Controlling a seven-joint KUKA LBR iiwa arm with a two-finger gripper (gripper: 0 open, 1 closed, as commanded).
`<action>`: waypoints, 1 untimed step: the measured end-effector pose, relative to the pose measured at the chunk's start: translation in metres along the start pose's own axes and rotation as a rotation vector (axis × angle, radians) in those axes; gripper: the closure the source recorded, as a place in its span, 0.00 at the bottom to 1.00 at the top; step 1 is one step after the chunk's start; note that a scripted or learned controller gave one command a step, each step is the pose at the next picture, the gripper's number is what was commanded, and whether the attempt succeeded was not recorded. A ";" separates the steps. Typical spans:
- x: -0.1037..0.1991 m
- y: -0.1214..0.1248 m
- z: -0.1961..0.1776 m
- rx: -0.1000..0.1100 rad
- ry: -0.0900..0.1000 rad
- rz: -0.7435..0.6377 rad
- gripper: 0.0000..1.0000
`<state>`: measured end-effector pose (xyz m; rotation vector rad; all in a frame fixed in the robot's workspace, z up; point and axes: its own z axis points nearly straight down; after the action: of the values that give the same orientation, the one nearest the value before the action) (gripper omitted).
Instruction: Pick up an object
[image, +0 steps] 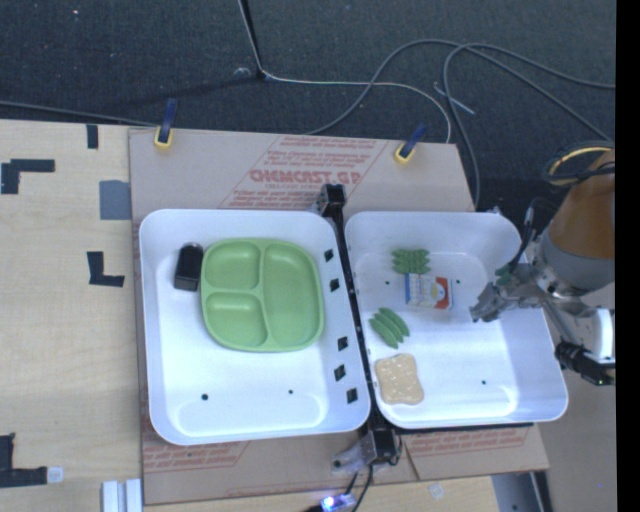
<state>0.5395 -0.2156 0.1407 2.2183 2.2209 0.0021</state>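
The right bin (500, 385) holds several small things: a dark green leafy piece (410, 261) at the back, a small white, blue and orange carton (427, 291) just in front of it, a green pea pod (389, 325) toward the middle, and a beige cracker-like slab (399, 379) near the front left. My gripper (486, 305) hangs low over the right side of this bin, to the right of the carton and apart from it. Nothing shows in its grasp. The grey arm with its orange band (585, 235) comes in from the right.
The left bin (165, 330) carries a light green divided plate (263, 295) with a small black object (188, 267) at its left edge. Black clips line the divider (342, 300) between the bins. Cables run across the dark floor behind.
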 end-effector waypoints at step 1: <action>-0.007 0.003 -0.045 -0.001 -0.001 0.000 1.00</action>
<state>0.5427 -0.2225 0.1860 2.2171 2.2196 0.0023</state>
